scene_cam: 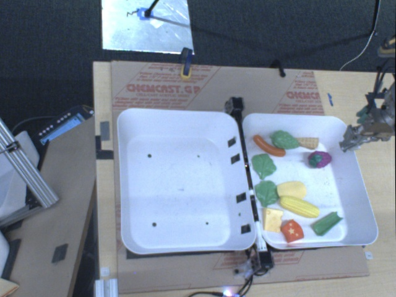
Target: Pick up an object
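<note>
The right bin [357, 184] holds several toy foods: an orange sausage [269, 145], a green leafy piece [284, 140] next to a tan cone [308, 143], a purple berry [319, 159], two more green pieces [263, 164] [266, 192], a yellow lemon [291, 189], a corn cob [299, 206], a cheese wedge [273, 219], a red tomato piece [292, 231] and a green pepper [326, 223]. My gripper [350, 140] hangs at the bin's upper right rim, right of the berry, with nothing seen in it.
The left bin [130, 166] lies beside the right one, joined by black clips [236, 159]. Cardboard [167, 82] covers the bench under both bins. A yellow clamp [185, 72] stands at the back. Cables cross the dark floor behind.
</note>
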Robot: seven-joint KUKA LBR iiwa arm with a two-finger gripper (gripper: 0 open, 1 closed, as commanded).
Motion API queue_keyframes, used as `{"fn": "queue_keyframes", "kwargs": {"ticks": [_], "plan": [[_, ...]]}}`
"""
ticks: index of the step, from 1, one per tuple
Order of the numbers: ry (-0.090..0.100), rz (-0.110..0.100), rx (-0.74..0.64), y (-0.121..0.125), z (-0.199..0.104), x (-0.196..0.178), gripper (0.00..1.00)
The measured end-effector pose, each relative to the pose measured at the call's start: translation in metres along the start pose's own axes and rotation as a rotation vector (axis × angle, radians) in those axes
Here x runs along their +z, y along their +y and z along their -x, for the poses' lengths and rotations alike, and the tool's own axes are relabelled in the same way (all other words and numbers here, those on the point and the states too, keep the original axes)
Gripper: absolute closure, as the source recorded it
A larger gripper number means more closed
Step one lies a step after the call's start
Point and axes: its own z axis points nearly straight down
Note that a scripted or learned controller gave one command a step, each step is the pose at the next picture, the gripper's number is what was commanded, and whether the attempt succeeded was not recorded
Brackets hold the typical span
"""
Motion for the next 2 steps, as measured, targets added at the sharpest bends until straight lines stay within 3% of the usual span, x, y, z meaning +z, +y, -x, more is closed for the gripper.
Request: {"fn": "queue_keyframes", "kwargs": {"ticks": [1, 2], "plan": [[0.003, 0.001, -0.005, 0.035, -0.066, -0.022, 1.00], [0.001, 0.006, -0.003, 0.094, -0.096, -0.070, 1.00]]}}
